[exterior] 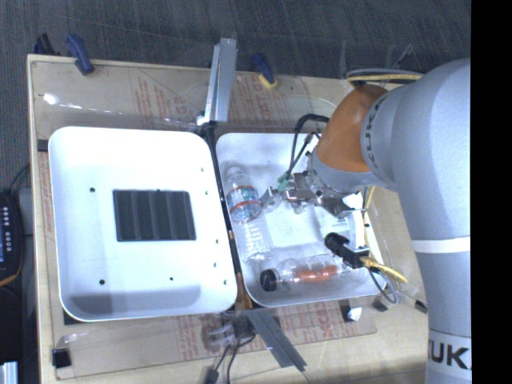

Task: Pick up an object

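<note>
**Camera view, looking down at a slant.** My bench (120,94) carries two shallow white bins side by side. Two blue clamps (80,54) grip its far edge.

The left bin (64,214) holds a dark ribbed panel (154,215), which lies flat at the middle of the floor.

The right bin (248,146) holds the things I can pick — two clear bottles.
- **Labelled bottle** (244,206): it lies along the bin's left wall, with its blue-and-red label on the half toward the far end.
- **Capped bottle** (308,275): it lies along the near wall. Its black cap (268,279) points left, and an orange-tinted stretch shows at its middle.
- **Relation:** the two bottles come near each other at the near-left corner. I cannot tell whether they touch. Both rest on the bin floor.

The arm (424,150) reaches in from the right, with its orange band (346,134) over the far-right part of the right bin.

The gripper (294,189) stands over the middle of the right bin. It is just to the right of the labelled bottle and apart from the capped bottle. I cannot tell whether the gripper stands wide or narrow — wrist hardware and cables crowd that spot, and the picture is too coarse there.
</note>
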